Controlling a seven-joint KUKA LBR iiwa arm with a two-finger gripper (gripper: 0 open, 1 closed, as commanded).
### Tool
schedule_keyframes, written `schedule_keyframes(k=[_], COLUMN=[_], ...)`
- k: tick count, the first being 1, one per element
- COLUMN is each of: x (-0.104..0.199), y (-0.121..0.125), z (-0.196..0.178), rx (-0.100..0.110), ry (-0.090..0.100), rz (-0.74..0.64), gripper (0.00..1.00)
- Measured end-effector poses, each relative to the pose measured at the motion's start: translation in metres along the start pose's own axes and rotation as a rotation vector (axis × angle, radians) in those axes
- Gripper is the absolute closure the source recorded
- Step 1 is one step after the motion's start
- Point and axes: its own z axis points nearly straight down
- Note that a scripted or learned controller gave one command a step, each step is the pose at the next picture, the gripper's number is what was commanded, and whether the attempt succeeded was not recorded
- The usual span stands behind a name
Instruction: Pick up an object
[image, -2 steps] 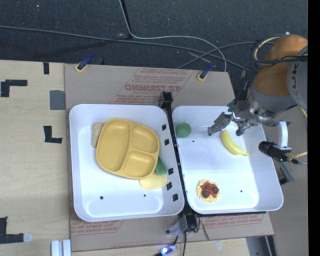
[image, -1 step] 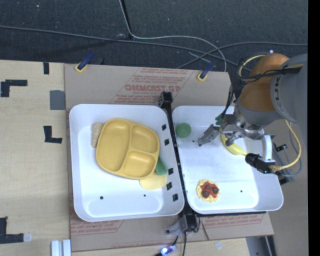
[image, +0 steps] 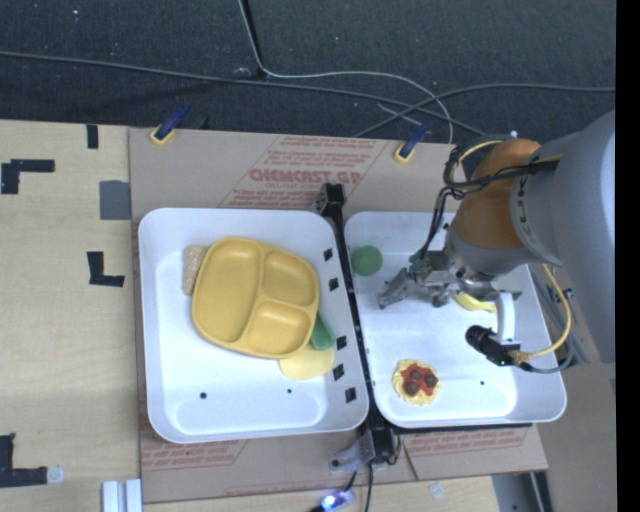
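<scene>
Claw (image: 400, 288) low beside green ball (image: 367, 260)

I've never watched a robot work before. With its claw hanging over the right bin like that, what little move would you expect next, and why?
Probably a short reach toward the green ball. The gripper sits in the right bin with nothing between its fingers, and the ball lies just beyond its tips, closer than the small pizza toy near the front.

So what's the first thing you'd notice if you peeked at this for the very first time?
Probably the big yellow divided plate tilted across the left bin. Next, the grey arm with its orange band reaching in from the right, its gripper low over the right bin. Near it sit a green ball and a little toy pizza.
</scene>
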Motion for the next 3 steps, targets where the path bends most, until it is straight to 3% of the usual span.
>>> schedule_keyframes(k=[1, 3], x=[0.0, 0.01], y=[0.001, 0.006], z=[-0.014, -0.123], rx=[-0.001, -0.006], ry=[0.0, 0.002], rz=[-0.001, 0.0], gripper=[1.0, 1.0])
